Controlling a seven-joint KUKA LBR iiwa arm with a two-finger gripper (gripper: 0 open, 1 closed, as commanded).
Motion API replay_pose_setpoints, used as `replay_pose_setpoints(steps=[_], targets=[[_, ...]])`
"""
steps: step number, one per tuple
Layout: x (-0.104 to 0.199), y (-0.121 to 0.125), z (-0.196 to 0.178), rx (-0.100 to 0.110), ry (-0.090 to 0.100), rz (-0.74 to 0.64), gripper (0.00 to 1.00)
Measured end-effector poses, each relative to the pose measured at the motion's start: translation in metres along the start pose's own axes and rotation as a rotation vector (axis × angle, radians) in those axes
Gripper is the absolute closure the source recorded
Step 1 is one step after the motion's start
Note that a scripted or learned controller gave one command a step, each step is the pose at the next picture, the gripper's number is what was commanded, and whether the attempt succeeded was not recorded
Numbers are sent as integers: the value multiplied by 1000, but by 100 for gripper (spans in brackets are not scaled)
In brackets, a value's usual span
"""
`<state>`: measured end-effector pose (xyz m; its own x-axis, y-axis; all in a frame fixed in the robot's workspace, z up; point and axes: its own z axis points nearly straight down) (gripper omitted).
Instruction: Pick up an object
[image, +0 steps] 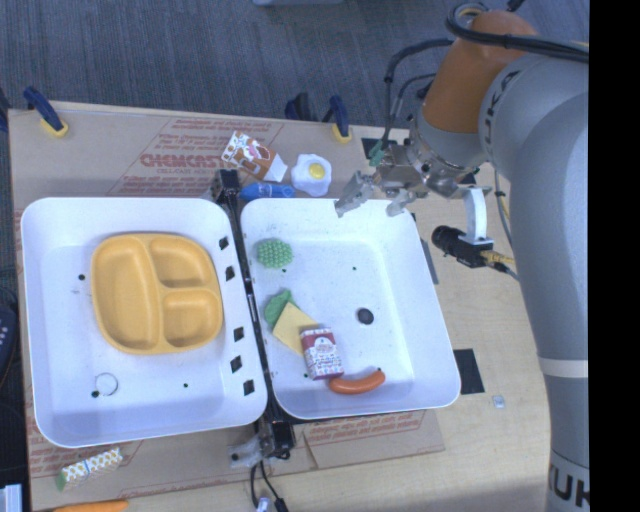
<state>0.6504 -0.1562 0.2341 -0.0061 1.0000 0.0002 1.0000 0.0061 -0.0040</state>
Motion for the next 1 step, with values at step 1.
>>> replay_pose_setpoints(steps=[1], targets=[[49, -70, 114, 2, 1, -161, 0]])
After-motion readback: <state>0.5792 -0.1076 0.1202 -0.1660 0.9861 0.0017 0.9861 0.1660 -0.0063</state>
